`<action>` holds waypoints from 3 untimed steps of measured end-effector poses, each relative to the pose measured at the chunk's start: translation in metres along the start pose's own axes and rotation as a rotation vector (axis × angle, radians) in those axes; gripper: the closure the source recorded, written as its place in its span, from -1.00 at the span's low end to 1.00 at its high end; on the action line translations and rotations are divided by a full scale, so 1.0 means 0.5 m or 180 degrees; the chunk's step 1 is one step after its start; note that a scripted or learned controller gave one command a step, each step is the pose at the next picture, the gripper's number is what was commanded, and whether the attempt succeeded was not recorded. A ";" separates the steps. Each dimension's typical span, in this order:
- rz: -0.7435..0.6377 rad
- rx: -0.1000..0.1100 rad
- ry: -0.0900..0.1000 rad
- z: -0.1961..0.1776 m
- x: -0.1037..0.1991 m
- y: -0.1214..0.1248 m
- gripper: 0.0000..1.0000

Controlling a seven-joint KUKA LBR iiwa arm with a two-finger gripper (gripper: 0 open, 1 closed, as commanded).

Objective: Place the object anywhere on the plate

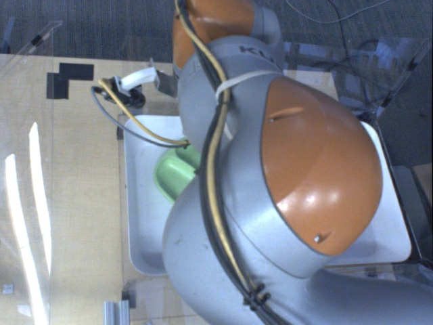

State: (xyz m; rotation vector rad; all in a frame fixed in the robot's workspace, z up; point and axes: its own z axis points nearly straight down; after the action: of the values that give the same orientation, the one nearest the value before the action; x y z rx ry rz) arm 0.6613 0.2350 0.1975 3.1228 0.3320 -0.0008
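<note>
**A:** What is to be seen in the camera view?

**B:** The arm (223, 202) is seen across the middle, grey, with a large orange cap toward 3 o'clock and a smaller orange part up at 12 o'clock. It is laid over much of both bins. A yellow cable is run along its grey side.

**A:** Where is the task's thing found?

**B:** A pale green thing (172, 175) is seen at about 9 o'clock from the middle, inside the left bin (139, 208), in the part of that bin toward 12 o'clock. It is rounded, and its side toward 3 o'clock is covered by the arm. Whether it is the plate or the object cannot be told.

**A:** And the hand?

**B:** How far the hand is open cannot be told, nor whether anything is held by it.

**A:** What else is made out?

**B:** A white stretch of the right bin (396, 222) is seen at 3 to 4 o'clock, past the orange cap. The bins are carried by a pale wooden counter (67, 202), seen from 8 to 10 o'clock. A black L-shaped mark (67, 78) is set on it at 10 o'clock, well apart from the green thing. Dark floor (101, 12) is seen beyond the counter at 11 o'clock, and thin loose wires (331, 9) are laid over it at 1 o'clock.
</note>
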 end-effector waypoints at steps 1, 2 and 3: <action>-0.0048 -0.0001 0.0001 -0.044 -0.025 -0.005 1.00; -0.0053 -0.0006 -0.0006 -0.002 -0.013 0.031 1.00; 0.0025 0.0001 0.0001 -0.042 -0.001 0.001 1.00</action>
State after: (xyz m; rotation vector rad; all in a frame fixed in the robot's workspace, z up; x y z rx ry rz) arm 0.6611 0.2344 0.2184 3.1243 0.3200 -0.0004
